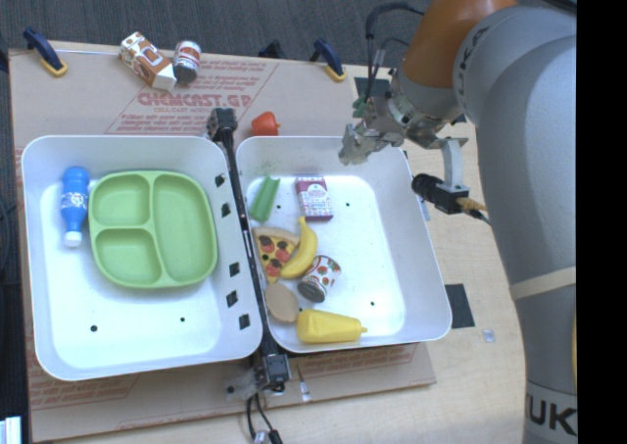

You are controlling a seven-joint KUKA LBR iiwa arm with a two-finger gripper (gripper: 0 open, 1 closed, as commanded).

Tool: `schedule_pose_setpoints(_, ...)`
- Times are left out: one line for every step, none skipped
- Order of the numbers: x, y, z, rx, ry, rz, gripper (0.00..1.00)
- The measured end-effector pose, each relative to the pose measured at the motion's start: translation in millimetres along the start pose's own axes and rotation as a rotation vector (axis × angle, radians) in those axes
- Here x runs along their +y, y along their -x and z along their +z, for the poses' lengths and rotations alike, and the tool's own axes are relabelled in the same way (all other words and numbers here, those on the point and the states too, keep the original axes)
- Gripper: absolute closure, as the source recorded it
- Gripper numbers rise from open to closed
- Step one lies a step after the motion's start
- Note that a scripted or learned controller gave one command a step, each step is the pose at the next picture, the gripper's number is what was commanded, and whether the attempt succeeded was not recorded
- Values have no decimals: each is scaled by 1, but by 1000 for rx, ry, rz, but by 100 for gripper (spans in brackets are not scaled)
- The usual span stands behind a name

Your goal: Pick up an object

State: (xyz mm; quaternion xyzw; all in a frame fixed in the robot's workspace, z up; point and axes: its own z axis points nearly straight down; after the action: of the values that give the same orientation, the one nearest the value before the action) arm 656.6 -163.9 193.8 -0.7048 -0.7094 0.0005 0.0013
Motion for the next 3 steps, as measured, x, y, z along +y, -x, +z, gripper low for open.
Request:
schedule_pose_setpoints(-95, -28, -28, -1, 0, 2, 100)
schedule_pose_setpoints(-46, 47, 102, -2, 0, 2, 100)
schedule_pose_setpoints(0, 47, -69, -4, 7, 1, 100)
